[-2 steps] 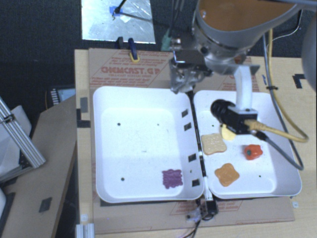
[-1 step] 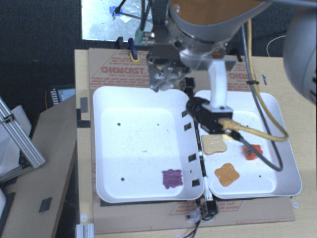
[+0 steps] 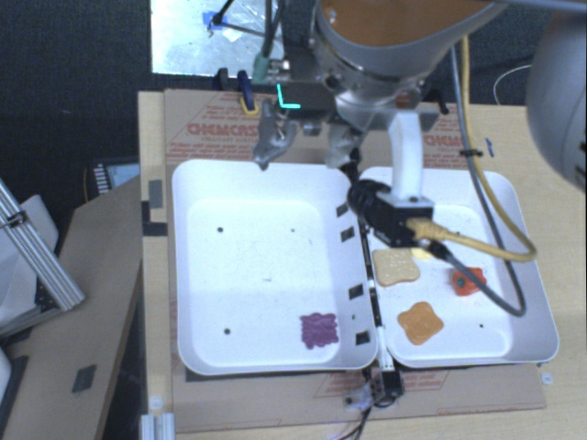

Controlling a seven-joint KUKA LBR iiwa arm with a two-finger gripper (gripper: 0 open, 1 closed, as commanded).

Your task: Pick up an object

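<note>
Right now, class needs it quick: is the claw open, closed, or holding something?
Claw: open, holding nothing; its fingers hang apart above the far rim of the left bin.

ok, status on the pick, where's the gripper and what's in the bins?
Gripper above left bin's far rim, nothing between its fingers. Purple piece near left bin's front. Tan piece, orange piece, red piece in right bin. Nothing blocking.

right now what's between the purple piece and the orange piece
The black-clipped divider where the two bins' rims meet; the purple piece lies in the left bin, the orange piece in the right bin, per the camera view.
</note>
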